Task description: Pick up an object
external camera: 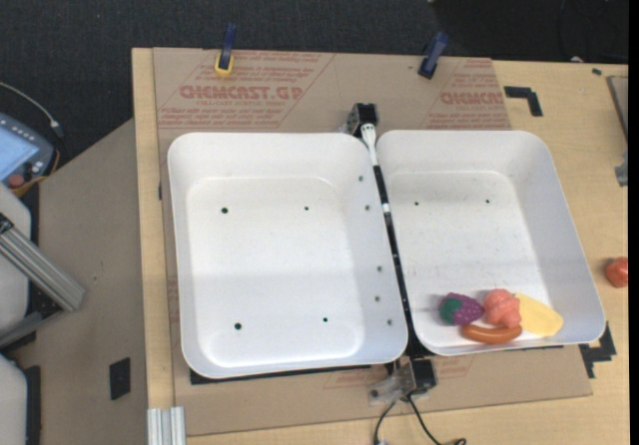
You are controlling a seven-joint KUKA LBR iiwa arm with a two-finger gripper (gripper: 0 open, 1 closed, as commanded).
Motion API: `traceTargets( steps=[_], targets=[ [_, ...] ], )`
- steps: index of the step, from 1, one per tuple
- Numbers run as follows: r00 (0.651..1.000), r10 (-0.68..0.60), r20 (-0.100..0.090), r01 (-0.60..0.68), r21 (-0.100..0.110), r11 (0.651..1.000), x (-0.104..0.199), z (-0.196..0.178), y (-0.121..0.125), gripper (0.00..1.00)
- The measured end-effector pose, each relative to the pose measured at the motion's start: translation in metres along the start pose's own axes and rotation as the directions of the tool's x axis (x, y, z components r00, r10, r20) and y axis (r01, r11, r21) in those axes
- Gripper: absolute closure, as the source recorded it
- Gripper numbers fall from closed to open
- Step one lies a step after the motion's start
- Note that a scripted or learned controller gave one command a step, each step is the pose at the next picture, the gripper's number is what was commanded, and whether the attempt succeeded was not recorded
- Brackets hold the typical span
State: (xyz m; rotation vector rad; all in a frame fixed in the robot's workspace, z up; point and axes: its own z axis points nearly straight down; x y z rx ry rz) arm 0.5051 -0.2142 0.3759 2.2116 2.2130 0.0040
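Camera view: lying bunched and touching in the near corner of the right bin (pixel 559 184), purple toy (pixel 461 308), pink-orange toy (pixel 503 306), yellow piece (pixel 542 317), orange sausage shape (pixel 491 333). Judging pickup as not yet begun, everything resting on the floor. Not managing to tell the jaws' state. Lying alongside, left bin (pixel 200 233).

Orange thing (pixel 618 272) at right edge, cut off, kind unclear. Blue-screened device (pixel 18 154) cut by left edge. Toy pile in right bin (pixel 559 204): pieces overlap, shapes too small to name.
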Motion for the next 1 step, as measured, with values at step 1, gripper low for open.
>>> traceTargets(
  steps=[1],
  targets=[
    [1.0,0.0,0.003,0.0,-0.004,1.0,-0.0004,-0.0106,0.0009,1.0]
  ],
)
